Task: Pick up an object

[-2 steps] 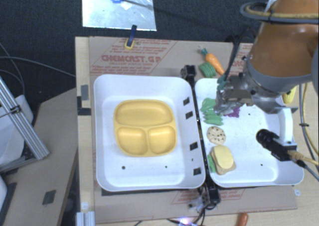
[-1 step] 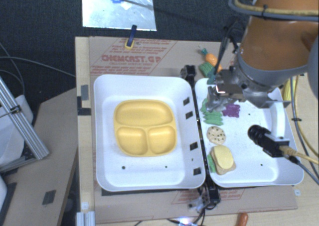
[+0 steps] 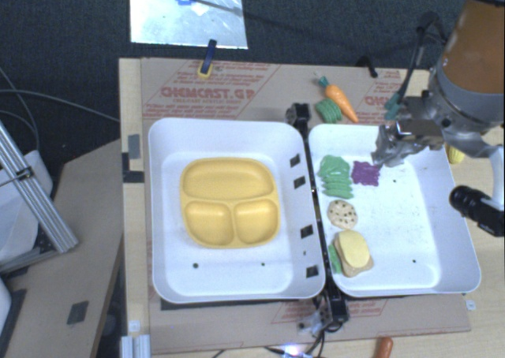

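My gripper (image 3: pixel 384 154) hangs over the upper part of the right bin (image 3: pixel 442 238), just right of a purple toy bunch of grapes (image 3: pixel 364 173). Left of the grapes lies a green leafy toy vegetable (image 3: pixel 335 175). Below them sit a speckled cookie (image 3: pixel 342 213) and a toy sandwich (image 3: pixel 353 252). Nothing shows between the gripper's tips.
The left bin (image 3: pixel 170 151) holds a yellow divided plate (image 3: pixel 230 200). A toy carrot (image 3: pixel 341 98) and a green piece (image 3: pixel 328 111) lie on the cardboard behind the bins. A black cylinder (image 3: pixel 476 208) juts in over the right bin's right rim.
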